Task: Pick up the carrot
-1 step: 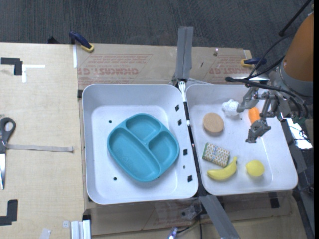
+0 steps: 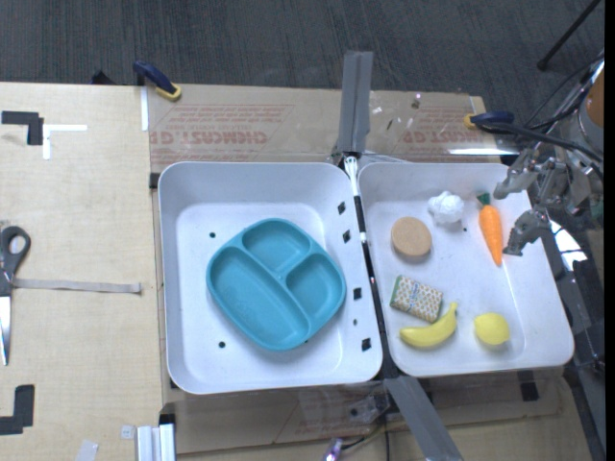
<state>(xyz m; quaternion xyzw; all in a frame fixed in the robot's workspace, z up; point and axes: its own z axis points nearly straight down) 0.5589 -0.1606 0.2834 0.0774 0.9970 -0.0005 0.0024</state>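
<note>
Bench (image 2: 77,353) fills the frame, pale wood at left, cardboard strip along the top. On it I see two white bins side by side. Left bin (image 2: 183,353) holds a blue divided plate (image 2: 277,284), sitting centre-left of frame. Right bin (image 2: 543,349) holds the smaller items: banana (image 2: 430,331) at lower middle, cracker (image 2: 417,299) just above it and touching or nearly so, round biscuit (image 2: 411,237) above that, lemon (image 2: 492,328) at lower right, white crumpled lump (image 2: 446,206) near the top. Scissors (image 2: 10,277) lie at the far left edge of the frame, partly cut off.

Carrot (image 2: 491,232) lies in the upper right part of the right bin, roughly upright in frame, green end up, close to the bin's right wall and apart from the other food.

Gripper (image 2: 520,214) sits at the right edge of frame, just right of the carrot. I read the fingers as spread, one tip near the carrot's top, one by its lower end; nothing is between them, so no grasp.

Risks, my judgement: the carrot is slim and rounded and could roll or squirt out if the fingers close off-centre. The bin wall is near, so a finger may catch on it. The white lump is near enough to be nudged.

Hard to read: the arm is mostly cut off at right, cables clutter the wrist, and I cannot tell the gripper's height above the bin floor.
</note>
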